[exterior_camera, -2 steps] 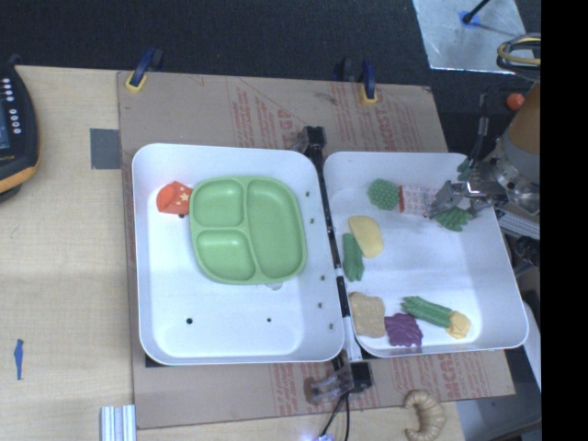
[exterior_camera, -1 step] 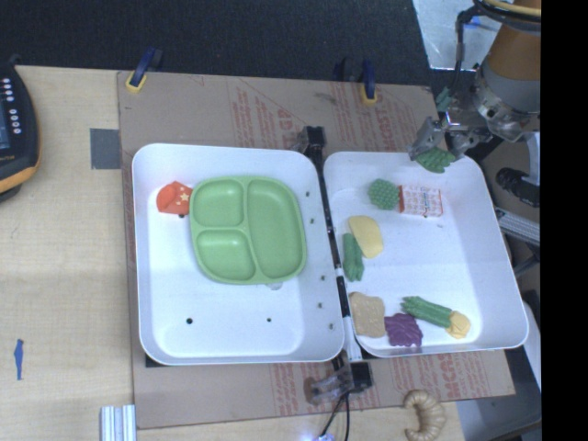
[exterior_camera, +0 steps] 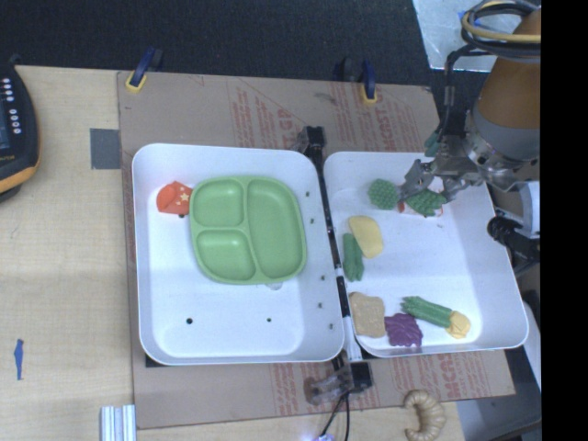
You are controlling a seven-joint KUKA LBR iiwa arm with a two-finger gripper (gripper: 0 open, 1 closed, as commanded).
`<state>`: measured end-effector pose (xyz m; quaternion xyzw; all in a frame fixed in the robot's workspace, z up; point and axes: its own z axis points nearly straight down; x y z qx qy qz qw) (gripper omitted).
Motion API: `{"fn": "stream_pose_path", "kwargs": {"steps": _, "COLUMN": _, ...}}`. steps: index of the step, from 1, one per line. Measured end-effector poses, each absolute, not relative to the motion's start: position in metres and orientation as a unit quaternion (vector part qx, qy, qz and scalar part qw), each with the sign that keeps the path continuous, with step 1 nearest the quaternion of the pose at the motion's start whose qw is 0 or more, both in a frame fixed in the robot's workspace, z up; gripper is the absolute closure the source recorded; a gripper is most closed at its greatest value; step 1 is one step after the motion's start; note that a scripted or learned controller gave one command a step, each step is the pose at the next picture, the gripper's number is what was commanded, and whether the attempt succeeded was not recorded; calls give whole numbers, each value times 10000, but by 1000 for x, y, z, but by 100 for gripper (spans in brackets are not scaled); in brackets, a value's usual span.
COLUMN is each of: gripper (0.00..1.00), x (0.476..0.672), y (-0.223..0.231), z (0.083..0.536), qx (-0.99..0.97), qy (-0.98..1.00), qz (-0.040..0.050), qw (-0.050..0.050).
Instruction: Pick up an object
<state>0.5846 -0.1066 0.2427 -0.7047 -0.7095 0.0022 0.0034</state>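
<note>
The gripper (exterior_camera: 424, 189) is seen low in the far part of the right bin (exterior_camera: 491, 274). Its fingers are spread apart, and a small green toy (exterior_camera: 424, 203) is seen between them, with a bit of red at its edge. Whether the toy is truly pinched cannot be told, so it is judged as not yet held. The toy lies right under the gripper, a little toward the near side. Its long side is laid left to right, across the gap of the fingers. A straight drop and a squeeze is likely all that is called for.

Just to the left, a round green toy (exterior_camera: 383, 192) is found, close by. Farther off, a yellow toy (exterior_camera: 367, 235) and a long green toy (exterior_camera: 352, 256) are set by the left wall. At the near end, a tan toy (exterior_camera: 368, 314), a purple toy (exterior_camera: 402, 330) and a corn toy (exterior_camera: 435, 314) are laid. Seven toys are counted in this bin.

In the left bin (exterior_camera: 161, 320), one green plate (exterior_camera: 248, 229) and one red toy (exterior_camera: 174, 197) are seen.
</note>
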Motion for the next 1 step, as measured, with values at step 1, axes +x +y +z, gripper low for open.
{"fn": "stream_pose_path", "kwargs": {"steps": 1, "gripper": 100, "x": 575, "y": -40, "z": 238, "qx": -7032, "qy": -7110, "qz": 18, "qw": 31}}
